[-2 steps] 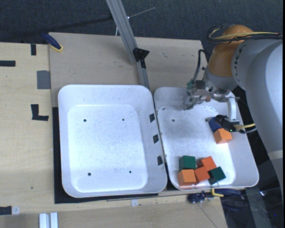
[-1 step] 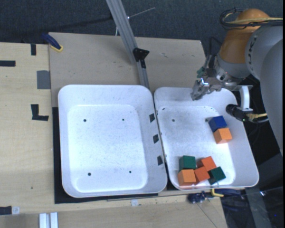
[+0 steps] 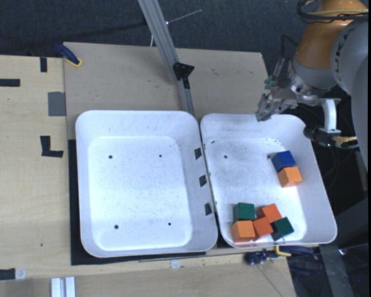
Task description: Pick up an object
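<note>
claw [image 3: 264, 112] hovering over far edge of right bin [image 3: 309, 142], finger state can't tell | blue block [image 3: 284, 159] touching orange block [image 3: 290, 176], sitting right side of bin | green/orange block cluster [image 3: 260, 221] lying at near edge | left bin [image 3: 86, 166] sitting beside on surface [image 3: 25, 184]

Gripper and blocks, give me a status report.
Gripper over right bin's far rim, carrying nothing. Blue block and orange block nearest. Nothing in the way.
</note>
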You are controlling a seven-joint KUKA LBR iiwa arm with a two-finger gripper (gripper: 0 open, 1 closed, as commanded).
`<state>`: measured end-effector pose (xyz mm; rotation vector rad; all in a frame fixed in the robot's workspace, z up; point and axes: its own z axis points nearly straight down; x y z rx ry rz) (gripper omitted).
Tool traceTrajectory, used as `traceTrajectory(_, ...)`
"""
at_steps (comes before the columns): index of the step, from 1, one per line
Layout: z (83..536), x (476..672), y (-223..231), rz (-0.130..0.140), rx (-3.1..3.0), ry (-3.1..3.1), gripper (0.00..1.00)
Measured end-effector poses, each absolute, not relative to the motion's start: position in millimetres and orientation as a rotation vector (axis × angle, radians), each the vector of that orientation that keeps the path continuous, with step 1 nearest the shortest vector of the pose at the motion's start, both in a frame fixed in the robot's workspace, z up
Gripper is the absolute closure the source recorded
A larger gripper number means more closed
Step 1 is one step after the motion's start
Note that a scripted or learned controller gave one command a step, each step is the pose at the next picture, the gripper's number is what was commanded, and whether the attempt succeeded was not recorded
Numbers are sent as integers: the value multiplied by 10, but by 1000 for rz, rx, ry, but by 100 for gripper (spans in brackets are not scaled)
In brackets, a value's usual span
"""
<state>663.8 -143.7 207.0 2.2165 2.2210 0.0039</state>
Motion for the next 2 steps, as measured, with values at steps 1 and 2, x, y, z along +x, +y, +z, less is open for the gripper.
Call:
traceTrajectory(1,2608,6650,-1433,5,2216,2221,100)
traceTrajectory(2,2517,6678,-979,-1,2217,2228,100)
